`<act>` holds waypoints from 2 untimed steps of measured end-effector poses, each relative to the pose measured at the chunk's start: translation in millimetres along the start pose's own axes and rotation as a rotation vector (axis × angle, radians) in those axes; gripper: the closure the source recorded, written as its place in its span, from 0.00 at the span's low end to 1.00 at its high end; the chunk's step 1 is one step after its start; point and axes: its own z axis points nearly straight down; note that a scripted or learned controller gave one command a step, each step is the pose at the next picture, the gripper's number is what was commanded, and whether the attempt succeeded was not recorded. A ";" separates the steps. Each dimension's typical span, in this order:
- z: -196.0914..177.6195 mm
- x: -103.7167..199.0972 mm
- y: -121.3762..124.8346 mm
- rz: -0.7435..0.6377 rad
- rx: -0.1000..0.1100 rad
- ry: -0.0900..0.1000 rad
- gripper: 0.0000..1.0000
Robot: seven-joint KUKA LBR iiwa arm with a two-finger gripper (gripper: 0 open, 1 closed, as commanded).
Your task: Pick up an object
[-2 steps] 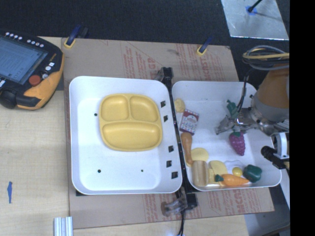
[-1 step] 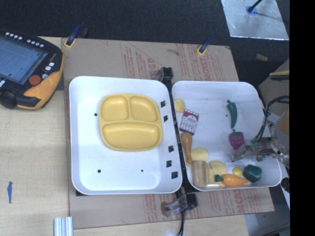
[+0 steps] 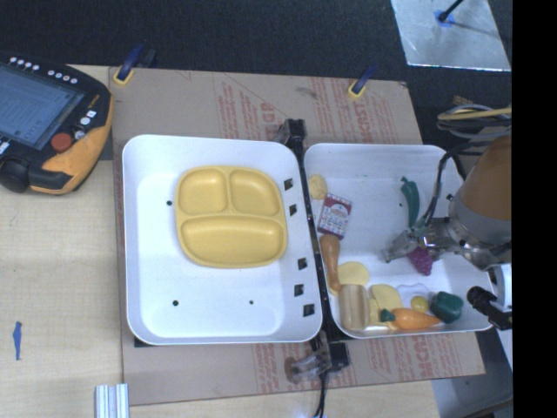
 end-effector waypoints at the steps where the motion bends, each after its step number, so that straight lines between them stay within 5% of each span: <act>1: -2.3 -26.9 97.4 0.003 -0.006 -0.004 0.00; 2: -1.6 -6.2 137.3 0.002 -0.002 -0.001 0.00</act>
